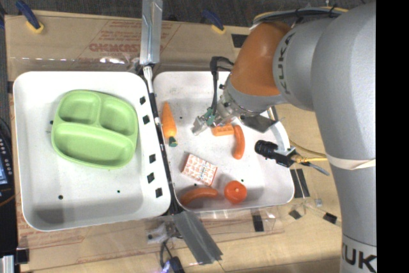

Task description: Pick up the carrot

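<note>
The carrot (168, 123) is orange with a small green end and lies lengthwise along the left wall of the right bin (279, 183). My gripper (204, 121) hangs over the middle of that bin, a short way right of the carrot and apart from it. A small orange block (222, 130) lies just right of the gripper tip. The arm's orange band and grey body hide the bin's upper right part.
In the right bin lie an orange sausage-shaped piece (238, 141), a patterned small box (199, 169), a round orange fruit (235, 190) and a curved orange piece (198, 195). The left bin (32, 201) holds a green divided plate (96, 128). A divider (156, 156) separates the bins.
</note>
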